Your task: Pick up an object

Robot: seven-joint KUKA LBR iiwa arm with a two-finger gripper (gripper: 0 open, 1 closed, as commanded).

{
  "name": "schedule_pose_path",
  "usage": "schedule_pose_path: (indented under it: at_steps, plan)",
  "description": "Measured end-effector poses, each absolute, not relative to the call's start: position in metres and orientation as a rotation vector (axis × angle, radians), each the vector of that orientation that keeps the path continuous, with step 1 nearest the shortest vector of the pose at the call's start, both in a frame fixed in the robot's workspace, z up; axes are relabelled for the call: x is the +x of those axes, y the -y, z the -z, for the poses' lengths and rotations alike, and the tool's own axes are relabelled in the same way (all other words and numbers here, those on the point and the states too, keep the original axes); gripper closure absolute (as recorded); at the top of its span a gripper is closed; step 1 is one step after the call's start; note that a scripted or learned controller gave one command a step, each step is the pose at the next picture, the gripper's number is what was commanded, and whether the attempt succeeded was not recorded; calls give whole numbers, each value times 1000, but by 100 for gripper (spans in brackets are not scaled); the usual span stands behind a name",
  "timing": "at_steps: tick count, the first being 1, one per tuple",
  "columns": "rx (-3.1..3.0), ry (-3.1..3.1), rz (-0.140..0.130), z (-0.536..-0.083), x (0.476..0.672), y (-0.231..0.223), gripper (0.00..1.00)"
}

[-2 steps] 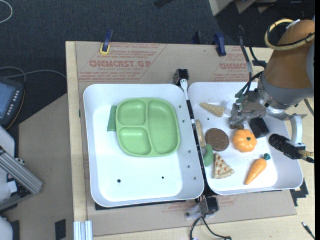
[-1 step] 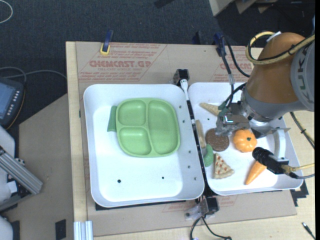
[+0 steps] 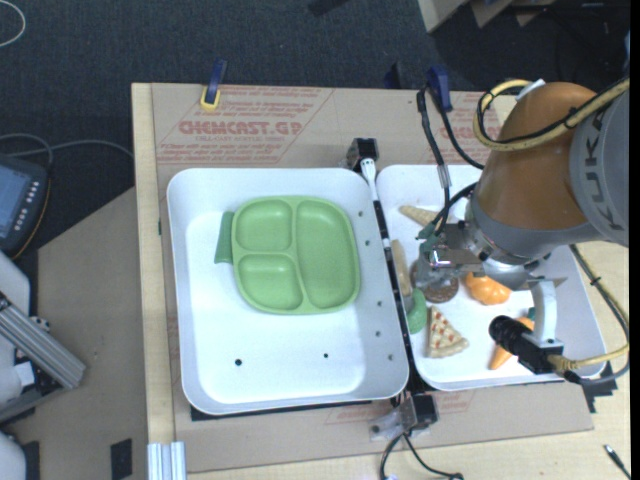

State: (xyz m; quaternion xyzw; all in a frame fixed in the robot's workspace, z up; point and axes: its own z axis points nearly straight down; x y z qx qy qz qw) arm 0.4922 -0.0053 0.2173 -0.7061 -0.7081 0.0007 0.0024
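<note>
Cardboard sheeting covers my table, and the two shallow white bins sit on it side by side. I will place everything from the green divided plate, which lies flat in the upper middle of the left bin, three compartments facing up, with a darker green flat piece poking out from under its left edge.

Right of the plate, past the seam where the bins meet, is the right bin. My arm, grey with its orange band, hangs over that bin's upper part, well to the right of the plate. My fingers are down inside the right bin, level with the plate's lower half and just beyond the bin's left wall. I cannot tell how they are set; the wrist hides them from above.

A brown round piece sits directly under my fingers. An orange lump lies just right of that. A toy pizza slice lies lower, to the lower right of the plate. A carrot-like orange piece lies farther right of the slice, partly behind a black cable fitting. A tan wedge lies right of the plate's top edge. A wooden stick and a small green piece run along the bin's left wall.
</note>
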Motion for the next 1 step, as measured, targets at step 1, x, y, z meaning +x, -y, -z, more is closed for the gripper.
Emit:
schedule_pose_path:
  at_steps: [1]
  plan:
    - [-2216,2221,-2,-222,470,-18,100]
